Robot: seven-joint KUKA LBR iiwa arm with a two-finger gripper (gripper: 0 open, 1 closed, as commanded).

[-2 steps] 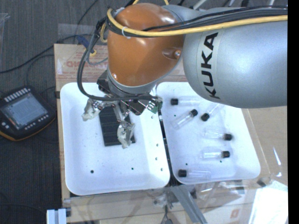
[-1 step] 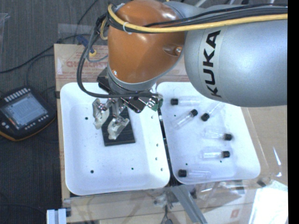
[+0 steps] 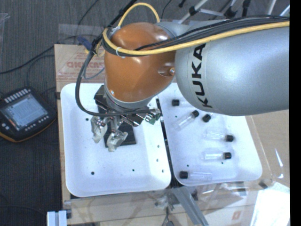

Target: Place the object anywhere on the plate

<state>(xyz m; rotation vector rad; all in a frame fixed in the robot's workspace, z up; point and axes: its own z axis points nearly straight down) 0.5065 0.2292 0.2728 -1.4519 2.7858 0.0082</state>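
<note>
Gripper hangs over left bin, fingers apart and empty; vials lie in right bin, plate unseen, so centre on one vial before closing.

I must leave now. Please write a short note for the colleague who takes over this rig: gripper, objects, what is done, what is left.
Gripper: low over the left bin, fingers apart, nothing seen between them.
Objects: several clear vials with black caps lie in the right bin. A dark flat piece lies under the gripper; I cannot tell whether it is the plate.
Done: no object seen placed.
Left: pick one vial and place it.
</note>
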